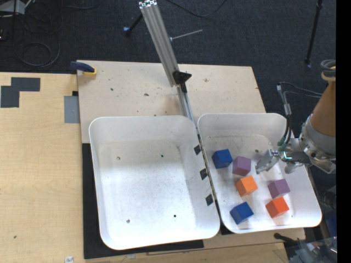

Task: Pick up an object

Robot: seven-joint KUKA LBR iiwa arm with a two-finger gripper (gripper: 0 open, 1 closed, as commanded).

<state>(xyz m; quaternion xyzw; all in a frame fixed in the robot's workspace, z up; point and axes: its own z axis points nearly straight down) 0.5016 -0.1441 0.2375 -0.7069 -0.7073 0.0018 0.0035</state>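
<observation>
White right bin (258, 124): six cubes, gripper (267, 161) above them.

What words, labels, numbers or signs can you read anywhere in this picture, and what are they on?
No readable text in this view.
The blocks in the right bin are plain: two blue, two purple, two orange.
The checkered tag atop the metal rail is a black-and-white pattern, not letters.
The gripper shows no legible marking.
</observation>
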